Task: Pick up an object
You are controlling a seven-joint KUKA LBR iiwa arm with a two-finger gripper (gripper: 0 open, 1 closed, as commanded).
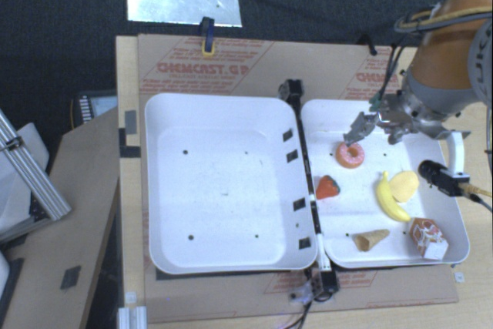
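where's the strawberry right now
The strawberry lies in the right bin, close to its left wall by the divider between the bins, just below and left of the pink donut and left of the banana.

Robotics lab test bench

A lab is indicated by two white bins (223,108) clipped onto a board (246,58), aluminium framing (31,173) and loose cabling (308,297).

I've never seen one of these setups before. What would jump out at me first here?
Probably the big grey arm with its orange band reaching in from the right, its gripper poised just above a pink ring-shaped toy doughnut in the right white bin. Next, the bright toys around it: a red strawberry, a yellow banana and a pale yellow lemon.
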